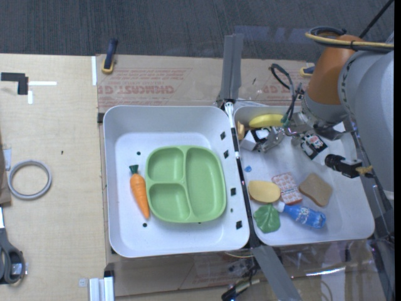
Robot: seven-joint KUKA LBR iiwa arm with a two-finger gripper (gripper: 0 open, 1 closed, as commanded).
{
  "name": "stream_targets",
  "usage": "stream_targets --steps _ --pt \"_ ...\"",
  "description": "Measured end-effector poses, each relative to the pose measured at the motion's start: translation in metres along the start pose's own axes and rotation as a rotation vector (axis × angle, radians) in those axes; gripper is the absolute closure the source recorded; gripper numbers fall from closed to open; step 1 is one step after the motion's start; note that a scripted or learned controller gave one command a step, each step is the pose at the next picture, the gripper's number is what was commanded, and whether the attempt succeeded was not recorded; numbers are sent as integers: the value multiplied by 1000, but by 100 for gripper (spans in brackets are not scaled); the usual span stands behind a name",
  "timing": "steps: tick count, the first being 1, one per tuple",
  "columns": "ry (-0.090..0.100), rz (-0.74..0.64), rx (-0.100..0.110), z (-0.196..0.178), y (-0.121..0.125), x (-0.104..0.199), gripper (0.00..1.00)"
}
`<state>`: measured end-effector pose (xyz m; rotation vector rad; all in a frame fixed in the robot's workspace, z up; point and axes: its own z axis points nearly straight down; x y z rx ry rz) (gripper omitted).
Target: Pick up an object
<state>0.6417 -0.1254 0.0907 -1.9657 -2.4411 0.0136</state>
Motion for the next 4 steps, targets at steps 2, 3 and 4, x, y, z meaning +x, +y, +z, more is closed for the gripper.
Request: stream_targets --steps 2,3,4 --pt "0 213 -12 1 -175 -33 0" --pt "1 215 -11 -7 -175 -33 100" --pt "2 541 -8 -48 -129 -16 100"
